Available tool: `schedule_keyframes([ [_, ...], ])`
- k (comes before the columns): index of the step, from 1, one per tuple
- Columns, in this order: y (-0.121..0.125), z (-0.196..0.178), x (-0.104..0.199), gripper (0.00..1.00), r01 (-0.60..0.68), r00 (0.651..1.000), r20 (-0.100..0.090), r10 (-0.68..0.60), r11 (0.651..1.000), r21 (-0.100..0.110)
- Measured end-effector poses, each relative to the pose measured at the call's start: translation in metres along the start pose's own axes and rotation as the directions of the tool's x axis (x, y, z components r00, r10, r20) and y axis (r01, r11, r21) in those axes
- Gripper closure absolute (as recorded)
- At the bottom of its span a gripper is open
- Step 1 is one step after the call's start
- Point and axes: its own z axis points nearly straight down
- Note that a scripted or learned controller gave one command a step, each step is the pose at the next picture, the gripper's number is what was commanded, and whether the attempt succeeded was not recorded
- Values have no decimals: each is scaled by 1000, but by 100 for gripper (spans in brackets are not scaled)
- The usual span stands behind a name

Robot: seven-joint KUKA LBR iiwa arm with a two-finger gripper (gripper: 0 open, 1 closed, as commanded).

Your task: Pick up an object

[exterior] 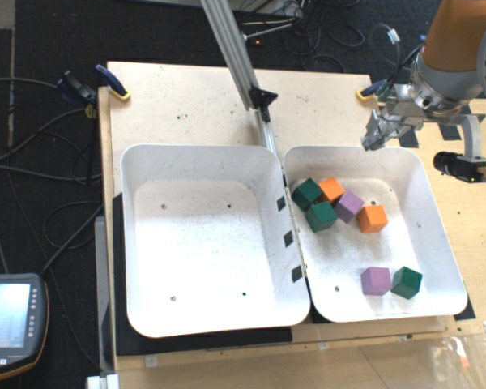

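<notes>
Gripper (376, 138) above the right bin's (437, 217) far rim.
You can't tell its grasp state; blocks (337, 202) lie below.

Both bins — the left bin (202, 241) and the right bin (425, 217) — are seen to be of smooth white plastic, matt and lightly speckled with dark marks. The bench (194, 104) is presented as pale board, flat and dull, with scattered scuffs. The blocks, such as the orange block (373, 218) and the green block (407, 282), are shown as matt — possibly foam or painted wood. A slanted pole (231, 39) looks like brushed metal.
</notes>
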Motion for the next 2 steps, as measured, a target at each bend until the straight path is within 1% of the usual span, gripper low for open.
schedule_keyframes([
  [1,-23,-1,46,100,0,1000,-1,0,1000,1],
  [2,-36,-3,95,100,1,1000,-1,-1,1000,1],
])
